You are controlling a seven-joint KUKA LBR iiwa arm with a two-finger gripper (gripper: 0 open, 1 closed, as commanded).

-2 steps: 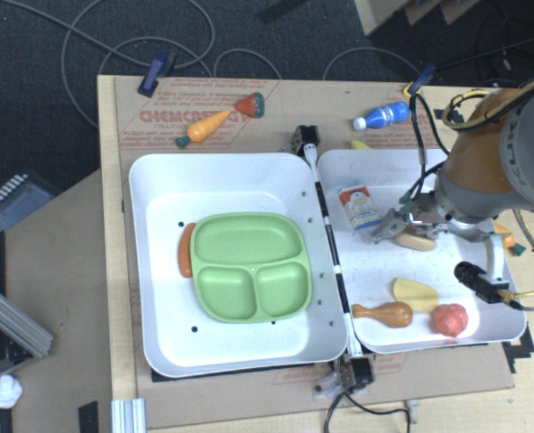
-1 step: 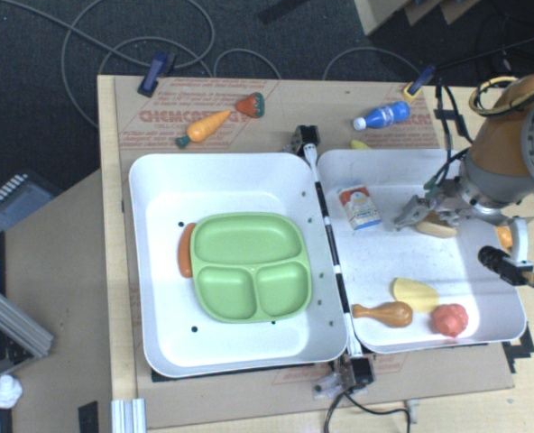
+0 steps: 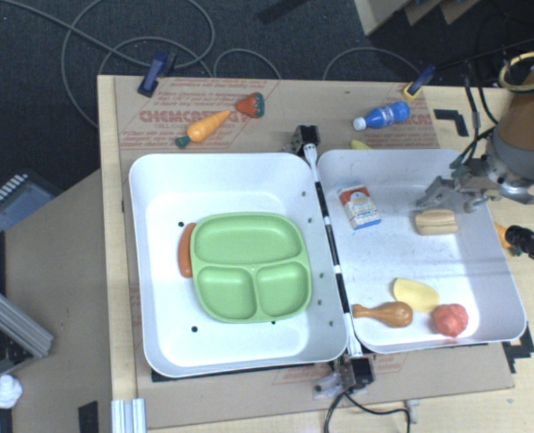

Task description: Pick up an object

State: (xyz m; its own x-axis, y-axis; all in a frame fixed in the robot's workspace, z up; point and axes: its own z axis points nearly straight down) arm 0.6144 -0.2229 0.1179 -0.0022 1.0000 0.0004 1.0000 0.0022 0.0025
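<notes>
Green tray fills mid left bin; open floor behind and ahead of it. Right of tray, beyond the rims: carton, bread, drumstick, lemon, red ball. Open lane between carton and lemon.
</notes>
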